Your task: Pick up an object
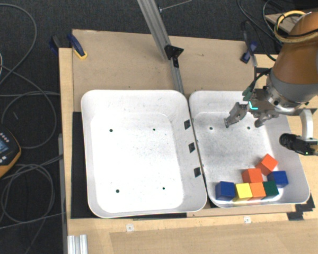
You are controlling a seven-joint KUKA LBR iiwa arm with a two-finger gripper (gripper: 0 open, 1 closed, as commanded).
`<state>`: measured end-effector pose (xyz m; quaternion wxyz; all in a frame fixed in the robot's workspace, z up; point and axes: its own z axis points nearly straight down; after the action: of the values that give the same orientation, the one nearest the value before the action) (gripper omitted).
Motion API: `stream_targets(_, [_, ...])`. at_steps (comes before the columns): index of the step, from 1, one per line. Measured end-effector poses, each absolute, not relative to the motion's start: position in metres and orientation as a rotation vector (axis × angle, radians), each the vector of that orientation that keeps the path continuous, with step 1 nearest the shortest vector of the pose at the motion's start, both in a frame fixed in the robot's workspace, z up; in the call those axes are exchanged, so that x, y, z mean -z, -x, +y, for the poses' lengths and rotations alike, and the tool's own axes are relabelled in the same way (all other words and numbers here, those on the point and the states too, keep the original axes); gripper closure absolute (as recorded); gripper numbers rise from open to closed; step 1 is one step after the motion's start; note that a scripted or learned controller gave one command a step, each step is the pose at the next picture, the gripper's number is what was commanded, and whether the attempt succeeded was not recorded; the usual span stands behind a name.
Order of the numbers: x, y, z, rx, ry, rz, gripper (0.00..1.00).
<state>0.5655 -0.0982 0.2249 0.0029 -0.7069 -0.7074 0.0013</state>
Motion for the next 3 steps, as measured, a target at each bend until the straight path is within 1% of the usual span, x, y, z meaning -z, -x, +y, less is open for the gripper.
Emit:
stream_targets(1, [-0.227,-0.566,-0.098,0.0,2.22,-2.22,0.0])
stream_targets(2, [-0.172,-0.559,-0.09,-0.005,2.217,-2.217,0.0])
stream_targets(3, [-0.129,-0.558,-0.086,-0.005,2.217,-2.216,0.0])
